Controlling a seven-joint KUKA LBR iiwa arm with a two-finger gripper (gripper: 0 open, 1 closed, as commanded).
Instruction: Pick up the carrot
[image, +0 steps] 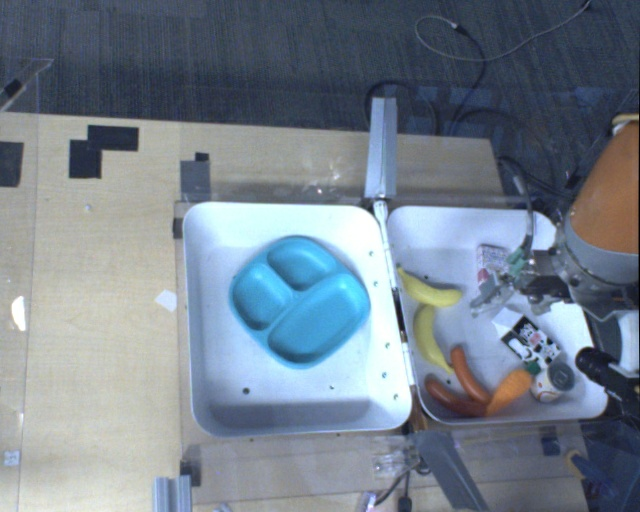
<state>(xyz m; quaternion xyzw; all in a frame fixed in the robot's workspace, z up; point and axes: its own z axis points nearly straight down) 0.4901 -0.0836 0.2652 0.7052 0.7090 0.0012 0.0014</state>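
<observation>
The carrot (509, 391) is located in the right bin (440, 228), near its front right corner, lying at a slant with the thicker end toward the right. It is positioned just beside an orange-red sausage (468, 374), and a dark red sausage (450, 396) is seen along the front wall. Two bananas (430, 291) are placed toward the left wall of the same bin. A small black-and-white patterned item (528, 341) is found just behind the carrot. The gripper (497, 291) is held above the middle of the right bin, well apart from the carrot; its fingers are seen spread apart with nothing between them. A blue divided plate (300, 299) is seated in the left bin (210, 330).
</observation>
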